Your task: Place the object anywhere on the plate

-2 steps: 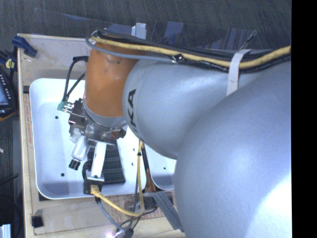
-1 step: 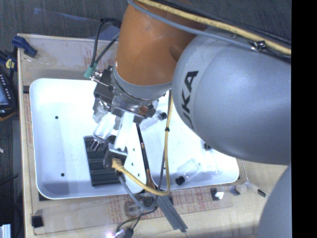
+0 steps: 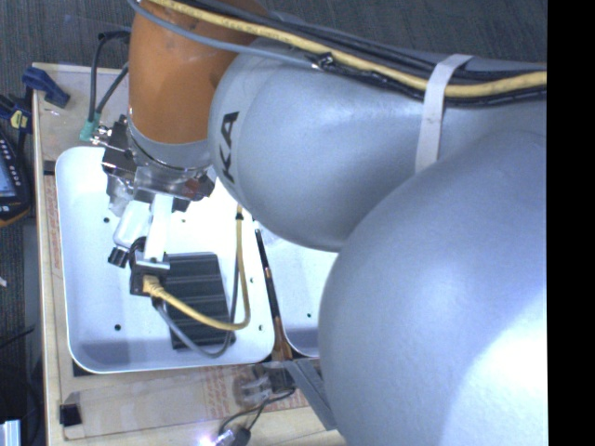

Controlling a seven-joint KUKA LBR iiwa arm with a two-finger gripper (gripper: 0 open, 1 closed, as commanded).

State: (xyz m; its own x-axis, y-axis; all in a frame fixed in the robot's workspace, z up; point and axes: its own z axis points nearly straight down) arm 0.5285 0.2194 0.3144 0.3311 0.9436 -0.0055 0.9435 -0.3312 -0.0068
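Note:
My gripper [image 3: 124,249] hangs low over the left white bin [image 3: 85,277], toward its left-middle part, below the orange band of the wrist [image 3: 172,72]. A pale finger piece with a dark tip points down and to the left, and nothing shows between the fingers. The big grey arm [image 3: 400,212] covers the right half of the view and hides nearly all of the right bin [image 3: 305,328], of which a narrow strip by the divider is in sight.
The left bin's floor is bare white around the gripper, with small screw holes. A blue clamp [image 3: 45,84] and a black device [image 3: 9,189] sit at the bench's left edge. Loose cables [image 3: 246,388] lie on the wooden front edge.

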